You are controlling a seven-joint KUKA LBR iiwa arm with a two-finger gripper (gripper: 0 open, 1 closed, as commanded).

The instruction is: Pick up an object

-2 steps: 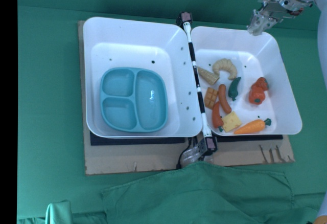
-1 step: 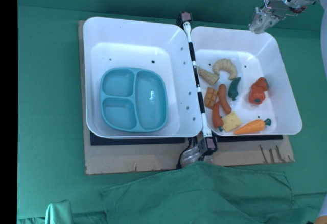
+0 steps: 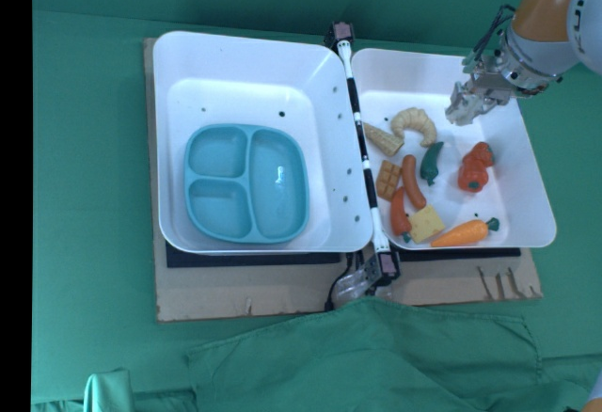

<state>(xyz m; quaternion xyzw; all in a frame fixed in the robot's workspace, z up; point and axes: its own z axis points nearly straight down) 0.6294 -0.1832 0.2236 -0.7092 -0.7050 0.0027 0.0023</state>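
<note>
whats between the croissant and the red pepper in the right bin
In the camera view, the green chili lies between the croissant and the red pepper, slightly below the line joining them.

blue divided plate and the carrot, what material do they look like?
Blue divided plate: looks like moulded plastic, smooth and semi-glossy, with a soft highlight in the large compartment. Carrot: probably plastic toy food, uniform orange with a green top and a slight sheen; could be rubber, hard to tell from here.

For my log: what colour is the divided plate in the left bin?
Light blue divided plate, seen in the camera view.
</note>
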